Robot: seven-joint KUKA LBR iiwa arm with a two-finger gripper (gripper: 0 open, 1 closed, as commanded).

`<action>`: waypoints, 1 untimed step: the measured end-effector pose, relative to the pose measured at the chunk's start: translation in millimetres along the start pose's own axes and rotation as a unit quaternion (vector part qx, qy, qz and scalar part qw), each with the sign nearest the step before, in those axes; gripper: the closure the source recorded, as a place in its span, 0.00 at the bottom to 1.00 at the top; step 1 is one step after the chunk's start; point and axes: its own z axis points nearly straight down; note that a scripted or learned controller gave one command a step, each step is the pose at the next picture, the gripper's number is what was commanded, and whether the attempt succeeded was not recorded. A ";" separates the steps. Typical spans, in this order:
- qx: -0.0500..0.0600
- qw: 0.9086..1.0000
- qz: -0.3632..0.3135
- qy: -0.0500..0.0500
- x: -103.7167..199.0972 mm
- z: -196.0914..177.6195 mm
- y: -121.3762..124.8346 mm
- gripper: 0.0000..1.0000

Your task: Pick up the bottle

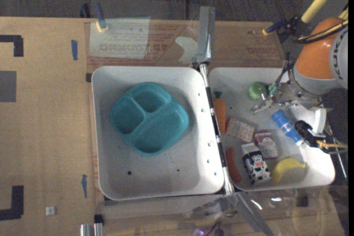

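Bottle (286, 125), blue and lying tilted, sat in the right bin (243, 81) near its right wall, you would have seen, just above the banana (287, 168). The gripper (269, 98) hung over the bin's upper part, beside the green ball (256, 89) and apart from the bottle. Whether it was open or closed, you could not tell. A teal divided plate (148, 118) lay in the left bin (105, 119).

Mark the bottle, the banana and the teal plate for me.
bottle (285, 126): camera view, middle of its blue body.
banana (289, 168): camera view, middle of the yellow curve.
teal plate (118, 113): camera view, left rim.
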 end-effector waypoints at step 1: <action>-0.004 1.000 0.003 -0.002 -4.4 -12.5 0.9 1.00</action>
